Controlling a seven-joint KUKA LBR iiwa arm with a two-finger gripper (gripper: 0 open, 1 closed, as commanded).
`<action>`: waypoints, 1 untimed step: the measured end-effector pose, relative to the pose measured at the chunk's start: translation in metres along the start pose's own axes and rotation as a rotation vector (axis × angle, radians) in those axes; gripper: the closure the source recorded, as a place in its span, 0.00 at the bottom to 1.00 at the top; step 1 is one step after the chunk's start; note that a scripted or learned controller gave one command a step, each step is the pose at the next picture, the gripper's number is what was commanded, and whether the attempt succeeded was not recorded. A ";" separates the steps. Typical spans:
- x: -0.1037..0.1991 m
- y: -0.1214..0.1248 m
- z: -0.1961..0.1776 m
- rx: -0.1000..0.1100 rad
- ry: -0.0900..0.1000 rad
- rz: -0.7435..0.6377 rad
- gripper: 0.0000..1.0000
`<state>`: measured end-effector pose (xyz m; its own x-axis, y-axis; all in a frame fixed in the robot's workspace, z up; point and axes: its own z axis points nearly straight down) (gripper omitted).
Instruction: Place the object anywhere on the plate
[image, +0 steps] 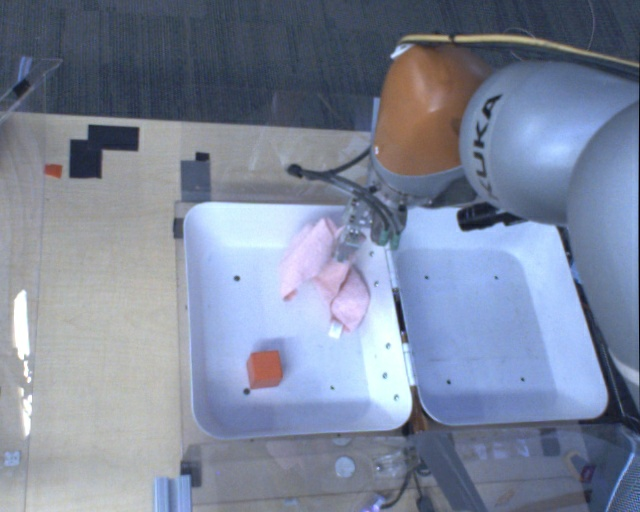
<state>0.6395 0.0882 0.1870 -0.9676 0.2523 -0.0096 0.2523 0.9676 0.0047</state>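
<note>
- Camera view: the gripper (350, 245) sits at upper centre of the frame, over the left bin (215, 400); its fingers look clamped on the pink cloth (325, 268), which droops below them.
- No plate can be made out; the right bin (560, 395) looks the likely goal.
- Lift until the cloth clears the rim; then carry it right slowly, since limp folds may slip.
- An orange block (265, 369) lies lower left; leave it.

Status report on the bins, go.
Gripper down over left bin, at the pink cloth; grip not readable. Orange block lies apart, near front. No plate seen.
</note>
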 end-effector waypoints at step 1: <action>0.050 0.062 -0.014 -0.001 0.002 -0.148 1.00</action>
<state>0.6062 0.1607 0.2005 -0.9942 0.1069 -0.0083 0.1069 0.9943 0.0047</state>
